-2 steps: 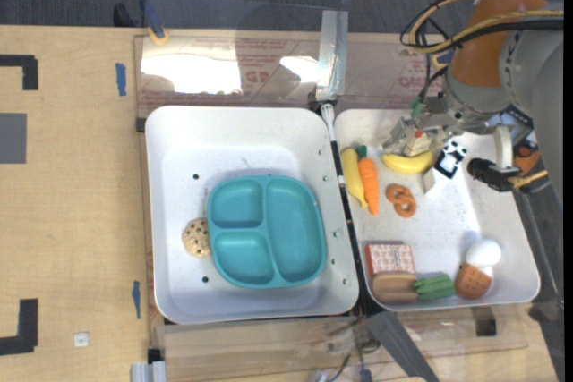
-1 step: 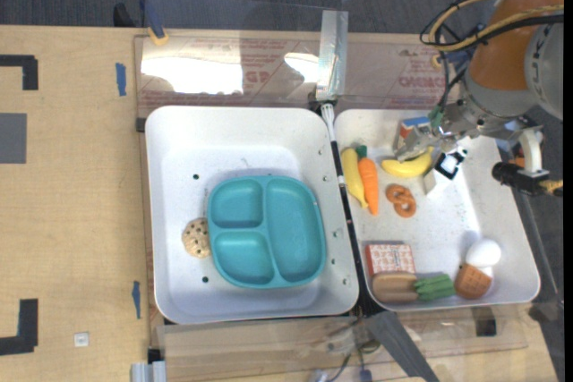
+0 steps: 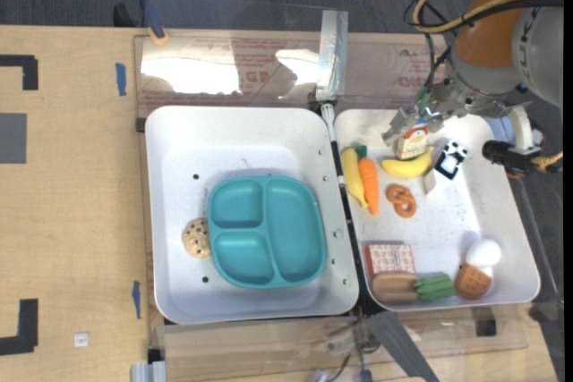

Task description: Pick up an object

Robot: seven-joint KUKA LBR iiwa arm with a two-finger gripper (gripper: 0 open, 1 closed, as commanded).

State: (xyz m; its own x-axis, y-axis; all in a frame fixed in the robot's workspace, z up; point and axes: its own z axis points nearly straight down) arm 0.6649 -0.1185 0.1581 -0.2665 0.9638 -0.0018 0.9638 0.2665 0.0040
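Target (judged): small carton-like item [image 3: 414,141] with a red and white face, far part of the right bin [image 3: 524,233], directly under the gripper [image 3: 417,123]. Likely the object being tried for, since the arm is poised over it.
Gripper: low over the far-left part of the right bin, metallic fingers pointing toward the small carton. The view is too cluttered here to tell how wide the fingers stand, or whether they touch or hold anything.
Banana [image 3: 407,166]: lies just near of the small carton, touching or almost touching it. A close neighbour that could crowd a grasp.
Black and white block [image 3: 449,160]: just right of the banana.
Carrot [image 3: 368,182] and corn cob [image 3: 353,177]: side by side along the bin's left wall.
Pretzel [image 3: 402,199]: between the carrot and the bin's middle.
Near edge of right bin: patterned box [image 3: 390,258], hot dog bun [image 3: 394,287] with a green piece [image 3: 435,286], a white egg [image 3: 484,253] touching a brown round item [image 3: 473,281].
Left bin [image 3: 175,134]: teal divided plate [image 3: 265,230], cookie [image 3: 196,238] tucked against its left rim. Well apart from the arm.
Progress (judged): reach phase; no lift evident.
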